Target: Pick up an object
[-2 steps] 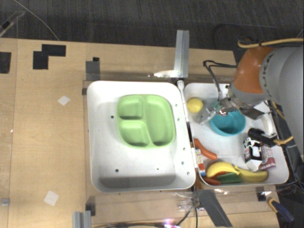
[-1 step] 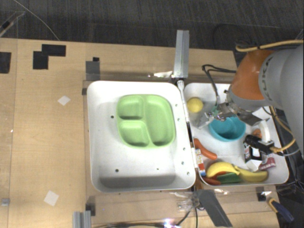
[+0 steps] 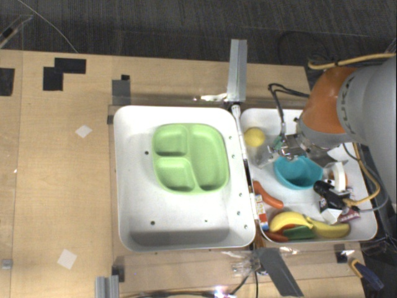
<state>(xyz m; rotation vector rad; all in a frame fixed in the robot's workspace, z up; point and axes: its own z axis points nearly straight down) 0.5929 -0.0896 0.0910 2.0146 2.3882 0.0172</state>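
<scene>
The right bin (image 3: 367, 228) holds several small things. A yellow ball (image 3: 254, 136) lies near its far left corner. A teal bowl (image 3: 299, 173) sits in the middle. An orange carrot-like piece (image 3: 267, 195) lies by the left wall. A yellow banana (image 3: 327, 229) and a green and red piece (image 3: 296, 232) rest along the front wall. My gripper (image 3: 280, 148) hangs low in this bin, just past the bowl's far left rim and to the right of the ball. The grey arm with its orange band (image 3: 327, 107) covers the bin's far right part.
The left bin (image 3: 133, 185) holds a light green divided plate (image 3: 189, 157). A grey metal post (image 3: 237, 73) stands behind the wall between the two bins. Black marks lie on the wooden bench at far left.
</scene>
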